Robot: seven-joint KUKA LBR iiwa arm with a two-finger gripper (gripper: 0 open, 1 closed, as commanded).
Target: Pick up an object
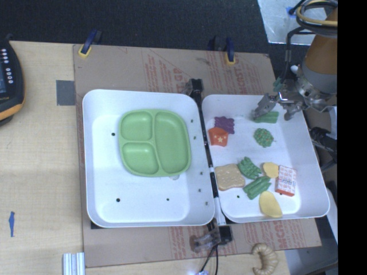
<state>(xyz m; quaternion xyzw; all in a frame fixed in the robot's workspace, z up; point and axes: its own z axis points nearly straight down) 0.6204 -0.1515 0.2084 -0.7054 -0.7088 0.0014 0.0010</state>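
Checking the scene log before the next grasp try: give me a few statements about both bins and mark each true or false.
1. The green divided plate lies in the left bin. True.
2. The toast slice lies in the left bin. False: it is in the right bin.
3. The gripper is above the right bin's far end. True.
4. The purple piece sits on the plate. False: right bin, beside the orange piece.

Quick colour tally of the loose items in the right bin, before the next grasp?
Green: 4: piece by the pincer, round piece, two lower pieces
Yellow: 2
Purple: 1
Orange-red: 1
Tan toast: 1
Red-and-white packet: 1
Total: 10
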